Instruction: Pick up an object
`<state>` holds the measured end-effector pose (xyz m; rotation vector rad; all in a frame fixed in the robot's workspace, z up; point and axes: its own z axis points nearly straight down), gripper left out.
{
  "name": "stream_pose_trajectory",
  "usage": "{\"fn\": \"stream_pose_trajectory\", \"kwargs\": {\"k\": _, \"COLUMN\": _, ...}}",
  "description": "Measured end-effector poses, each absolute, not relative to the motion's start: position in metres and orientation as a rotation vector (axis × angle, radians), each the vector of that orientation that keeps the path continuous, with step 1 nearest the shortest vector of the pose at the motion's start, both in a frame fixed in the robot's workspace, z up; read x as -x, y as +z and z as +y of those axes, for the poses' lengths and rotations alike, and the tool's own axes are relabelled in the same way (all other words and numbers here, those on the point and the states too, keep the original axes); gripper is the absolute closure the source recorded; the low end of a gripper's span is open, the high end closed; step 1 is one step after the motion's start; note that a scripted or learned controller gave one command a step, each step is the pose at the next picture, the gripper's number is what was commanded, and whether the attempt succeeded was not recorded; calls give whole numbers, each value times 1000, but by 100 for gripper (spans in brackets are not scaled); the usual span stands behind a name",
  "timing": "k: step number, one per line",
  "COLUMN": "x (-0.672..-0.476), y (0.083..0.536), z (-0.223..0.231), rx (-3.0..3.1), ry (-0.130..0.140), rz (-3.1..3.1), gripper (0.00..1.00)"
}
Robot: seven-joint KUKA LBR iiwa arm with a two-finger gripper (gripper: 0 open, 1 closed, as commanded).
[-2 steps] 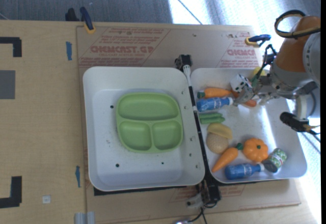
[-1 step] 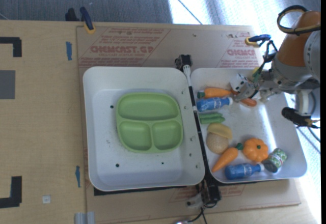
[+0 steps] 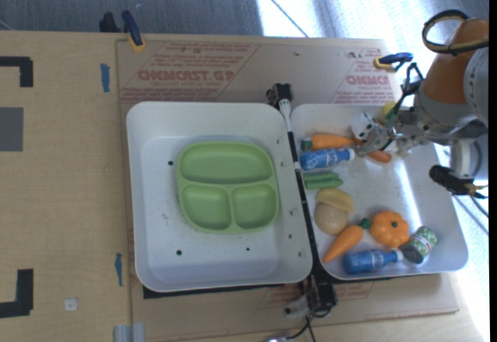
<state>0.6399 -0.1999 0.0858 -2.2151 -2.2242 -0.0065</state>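
The right bin (image 3: 446, 235) holds several items: a blue bottle (image 3: 326, 158), an orange carrot (image 3: 330, 141) behind it, a green bean pod (image 3: 323, 179), a yellowish potato-like piece (image 3: 333, 210), a second carrot (image 3: 342, 242), an orange pumpkin (image 3: 389, 228), another blue bottle (image 3: 370, 260) and a green can (image 3: 422, 244). My gripper (image 3: 378, 139) hangs low over the bin's back part, right of the first blue bottle, by a small red-orange piece (image 3: 380, 156). Its fingers blend into the clutter there.
The left bin (image 3: 147, 177) holds a green three-compartment tray (image 3: 227, 186). Clamps sit at the bench's back edge (image 3: 133, 31) and between the bins (image 3: 279, 93). The arm's orange band (image 3: 450, 72) is at the right edge.
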Motion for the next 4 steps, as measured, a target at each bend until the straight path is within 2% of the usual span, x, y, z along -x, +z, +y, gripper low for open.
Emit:
{"fn": "stream_pose_trajectory", "kwargs": {"k": 1, "x": -641, "y": 85, "z": -196, "rx": 2219, "ry": 0, "rz": -2223, "gripper": 0}}
{"fn": "stream_pose_trajectory", "kwargs": {"k": 2, "x": -633, "y": 85, "z": -198, "rx": 2220, "ry": 0, "rz": -2222, "gripper": 0}}
{"fn": "stream_pose_trajectory", "kwargs": {"k": 3, "x": -649, "y": 86, "z": -200, "rx": 2199, "ry": 11, "rz": -2214, "gripper": 0}}
{"fn": "stream_pose_trajectory", "kwargs": {"k": 4, "x": -648, "y": 94, "z": -201, "rx": 2193, "ry": 19, "rz": -2214, "gripper": 100}}
